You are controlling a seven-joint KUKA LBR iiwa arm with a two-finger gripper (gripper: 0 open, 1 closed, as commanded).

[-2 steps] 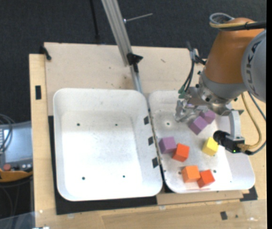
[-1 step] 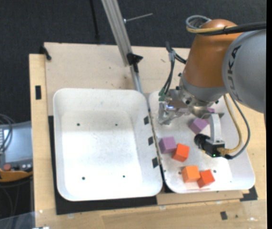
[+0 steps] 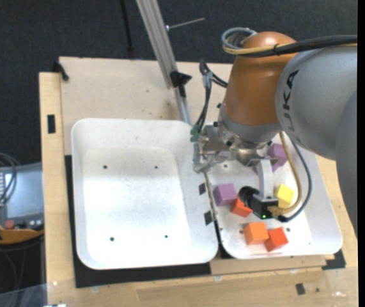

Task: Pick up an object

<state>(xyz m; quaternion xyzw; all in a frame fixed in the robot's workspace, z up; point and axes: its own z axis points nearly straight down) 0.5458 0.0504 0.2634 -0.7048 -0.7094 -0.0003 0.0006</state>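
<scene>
Blocks lie clustered in the right-hand bin (image 3: 326, 238), lower right of the frame: a purple cube (image 3: 225, 193), an orange cube (image 3: 255, 233), a red cube (image 3: 277, 238) and a yellow cube (image 3: 285, 194). The gripper (image 3: 213, 153) hangs over that bin's upper left edge, likely because the purple cube just below is the nearest target. Whether its jaws are apart or together cannot be told.

The pale wooden worktop (image 3: 105, 88) carries two shallow white bins side by side, the left bin (image 3: 131, 197) and the right bin (image 3: 319, 232), inner rims meeting; a black mat (image 3: 144, 272) lies under them, showing along their left and near edges. A slanted metal post (image 3: 158, 37) rises behind the bins.
</scene>
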